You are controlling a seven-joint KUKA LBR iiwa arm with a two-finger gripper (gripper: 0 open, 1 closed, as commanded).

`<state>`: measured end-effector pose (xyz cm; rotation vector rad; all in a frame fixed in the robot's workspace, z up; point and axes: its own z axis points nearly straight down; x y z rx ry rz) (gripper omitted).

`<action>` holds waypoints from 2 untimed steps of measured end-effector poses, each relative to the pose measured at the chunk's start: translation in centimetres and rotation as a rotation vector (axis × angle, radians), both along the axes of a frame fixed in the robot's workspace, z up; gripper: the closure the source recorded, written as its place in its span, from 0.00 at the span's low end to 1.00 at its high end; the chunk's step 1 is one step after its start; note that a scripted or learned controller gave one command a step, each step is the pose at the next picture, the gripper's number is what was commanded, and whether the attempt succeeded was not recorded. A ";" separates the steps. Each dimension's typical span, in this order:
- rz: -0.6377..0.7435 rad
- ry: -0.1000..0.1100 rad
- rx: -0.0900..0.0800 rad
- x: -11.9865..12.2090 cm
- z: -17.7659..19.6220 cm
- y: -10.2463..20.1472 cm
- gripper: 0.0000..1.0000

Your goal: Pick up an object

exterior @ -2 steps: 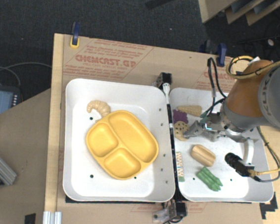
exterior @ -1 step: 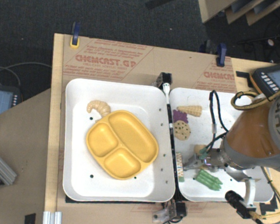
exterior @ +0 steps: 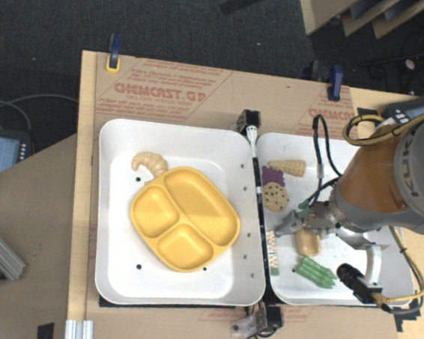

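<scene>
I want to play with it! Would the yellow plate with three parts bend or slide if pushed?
The yellow three-part plastic plate looks moulded and stiff, so probably no bending. It looks glossy and lies flat in the smooth left white bin, so it would likely slide, not tip.

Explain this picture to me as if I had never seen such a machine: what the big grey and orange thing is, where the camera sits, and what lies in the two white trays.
The big grey machine with the orange band is a robot arm, reaching in from the right. The single camera is fixed above the bench and looks down at a slant.

On the bench stand two shallow white bins side by side. The left bin holds a yellow plastic plate with three compartments and, touching its upper left edge, a pale curled croissant-like toy.

The right bin holds small toy foods: a tan cone, a purple piece, a round speckled cookie, a brownish potato-like lump and a green ridged vegetable.

The arm's two-finger gripper hangs low just above the brownish lump. Whether it grips anything cannot be told from here.
</scene>
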<state>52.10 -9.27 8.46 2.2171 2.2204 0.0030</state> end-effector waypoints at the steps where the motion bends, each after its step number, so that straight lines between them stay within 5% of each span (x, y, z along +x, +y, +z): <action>1: -0.003 -0.001 -0.001 -0.1 1.0 -0.1 1.00; 2: 0.008 -0.008 0.004 2.4 10.6 7.2 1.00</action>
